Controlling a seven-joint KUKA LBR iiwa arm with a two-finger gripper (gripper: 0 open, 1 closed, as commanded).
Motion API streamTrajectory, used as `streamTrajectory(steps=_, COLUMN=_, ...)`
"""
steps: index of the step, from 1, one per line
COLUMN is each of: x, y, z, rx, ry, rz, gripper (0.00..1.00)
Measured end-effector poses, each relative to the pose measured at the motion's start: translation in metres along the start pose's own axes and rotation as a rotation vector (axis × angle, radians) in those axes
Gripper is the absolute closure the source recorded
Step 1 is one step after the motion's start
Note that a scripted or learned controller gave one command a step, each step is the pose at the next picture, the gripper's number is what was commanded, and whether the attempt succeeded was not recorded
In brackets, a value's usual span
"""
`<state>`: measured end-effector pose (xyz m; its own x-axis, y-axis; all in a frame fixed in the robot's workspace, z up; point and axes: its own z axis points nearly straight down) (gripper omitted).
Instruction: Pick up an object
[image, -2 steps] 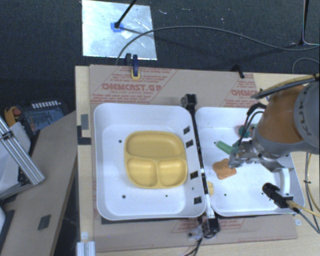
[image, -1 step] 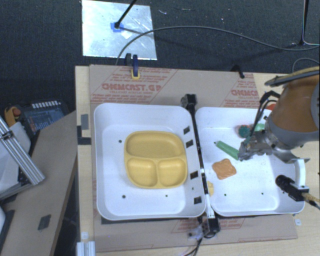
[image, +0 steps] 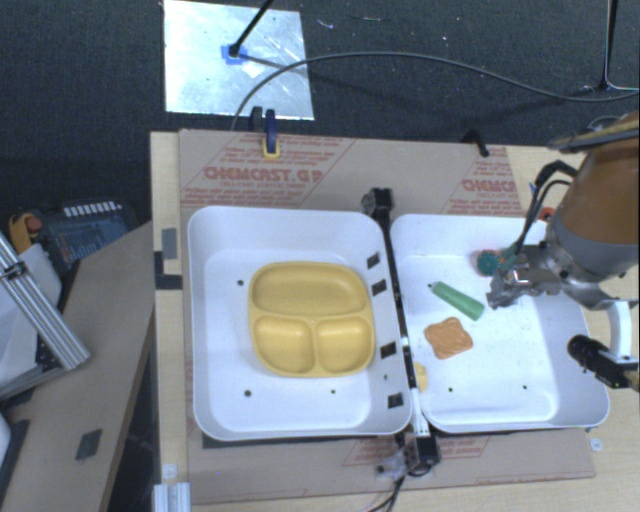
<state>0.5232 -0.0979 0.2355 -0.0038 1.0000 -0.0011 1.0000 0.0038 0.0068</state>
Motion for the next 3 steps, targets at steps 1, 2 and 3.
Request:
streamTrajectory(steps=1, x=0.051, y=0.010, z=-0.007, rx=0.004, ry=0.003, rz=-0.006, gripper=1.00)
streamTrajectory(steps=2, x=0.108, y=0.016, z=-0.013, rx=0.005, ry=0.004, rz=-0.007, gripper=1.00)
streamTrajectory(steps=3, x=0.155, y=0.011, z=-0.011, rx=0.006, ry=0.003, rz=-0.006, gripper=1.00)
